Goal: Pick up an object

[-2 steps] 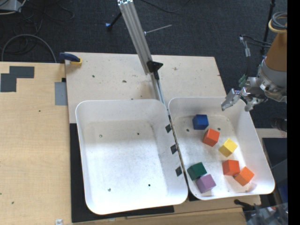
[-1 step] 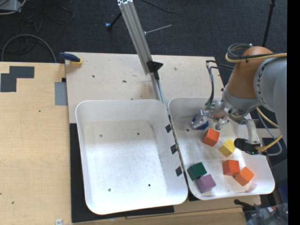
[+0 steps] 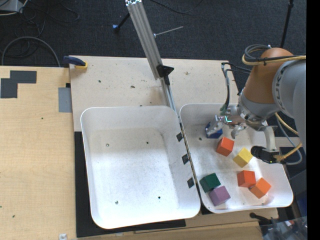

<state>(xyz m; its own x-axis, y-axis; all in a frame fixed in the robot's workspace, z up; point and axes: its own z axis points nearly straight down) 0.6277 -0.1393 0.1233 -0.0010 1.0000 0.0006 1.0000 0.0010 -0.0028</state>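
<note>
Two white bins (image 3: pixel 100 134) sat there, with three orange cubes (image 3: pixel 225 146), one yellow (image 3: pixel 243 157), one green (image 3: pixel 209 181), one purple (image 3: pixel 219 195).

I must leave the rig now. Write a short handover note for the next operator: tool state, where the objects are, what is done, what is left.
Tool: low in the right bin, at its far end; open or shut cannot be told, and no object is seen in it.
Objects, all in the right bin: blue object beside the tool, orange cube, yellow cube, red cube, second orange cube, green cube, purple cube.
Done: approach.
Left: grasp and lift one object.
</note>
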